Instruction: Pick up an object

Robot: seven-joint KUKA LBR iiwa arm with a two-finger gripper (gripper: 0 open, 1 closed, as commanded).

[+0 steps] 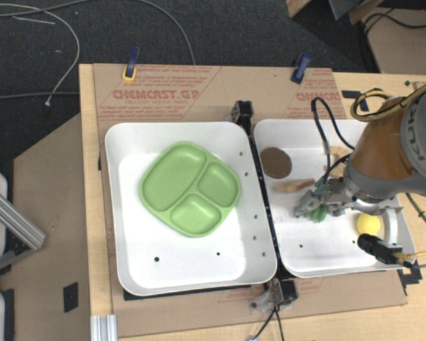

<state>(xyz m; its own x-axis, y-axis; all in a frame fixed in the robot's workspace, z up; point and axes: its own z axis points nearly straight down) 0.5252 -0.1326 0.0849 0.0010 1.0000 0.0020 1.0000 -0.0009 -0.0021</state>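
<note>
While your arm (pixel 387 155) reaches over the right bin (pixel 305 258), its gripper (pixel 314 206) sits mid-bin. Can't tell its opening or hold. Green plate (pixel 190 187) fills the left bin (pixel 128 261).

Gripper (pixel 314 206) in the right bin (pixel 298 254): finger state indistinct. A small green item (pixel 318 214) at its tip is too small to identify. The arm (pixel 390 155) is cropped by the right edge and partly hides a yellow object (pixel 368 224).

On the tabletop (pixel 199 91) two shallow white bins sit side by side. The green three-compartment plastic plate (pixel 190 188) lies in the left bin (pixel 128 254). In the right bin (pixel 305 258), a brown round disc (pixel 275 162) lies nearest that plate, the pincer (pixel 311 206) farther right, a yellow ball (pixel 368 224) beyond.
</note>
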